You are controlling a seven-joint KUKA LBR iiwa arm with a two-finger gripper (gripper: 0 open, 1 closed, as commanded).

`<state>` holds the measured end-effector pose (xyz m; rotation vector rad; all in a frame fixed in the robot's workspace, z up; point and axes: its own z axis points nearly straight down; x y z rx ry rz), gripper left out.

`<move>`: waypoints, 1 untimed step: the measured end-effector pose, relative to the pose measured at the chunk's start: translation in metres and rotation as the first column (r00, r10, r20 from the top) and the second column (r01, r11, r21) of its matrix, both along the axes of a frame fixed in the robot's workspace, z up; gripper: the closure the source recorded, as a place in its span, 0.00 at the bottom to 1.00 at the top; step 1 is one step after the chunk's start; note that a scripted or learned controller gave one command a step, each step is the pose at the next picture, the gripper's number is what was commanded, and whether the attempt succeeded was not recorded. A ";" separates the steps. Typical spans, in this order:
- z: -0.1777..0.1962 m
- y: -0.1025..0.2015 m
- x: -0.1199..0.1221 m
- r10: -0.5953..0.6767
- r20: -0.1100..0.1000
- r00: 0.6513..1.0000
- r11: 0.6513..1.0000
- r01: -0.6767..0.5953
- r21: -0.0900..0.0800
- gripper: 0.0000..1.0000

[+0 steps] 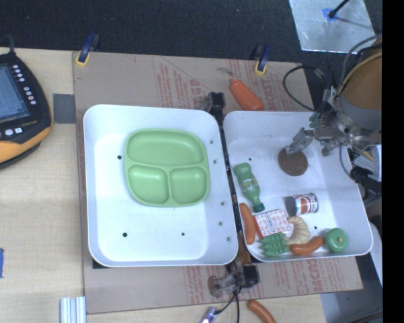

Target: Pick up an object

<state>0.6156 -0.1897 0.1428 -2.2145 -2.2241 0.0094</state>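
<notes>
Here the gripper (316,142) hangs by the right bin's (255,123) far edge, fingers spread open, holding nothing. A brown disc (293,163) lies just beside it, with bare floor around.

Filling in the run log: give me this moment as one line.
arm: over right bin | claw: above brown disc, nothing held | green divided plate: left bin | pick: not yet done

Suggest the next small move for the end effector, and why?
Probably lower straight down onto the brown disc. The end effector hangs in the right bin just above and right of the disc, apart from it, with nothing between its fingers. The disc lies alone, away from the clutter at the bin's lower edge.
</notes>
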 end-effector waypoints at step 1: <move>-0.052 0.005 0.015 0.003 0.000 1.000 1.000 -0.003 0.001 0.00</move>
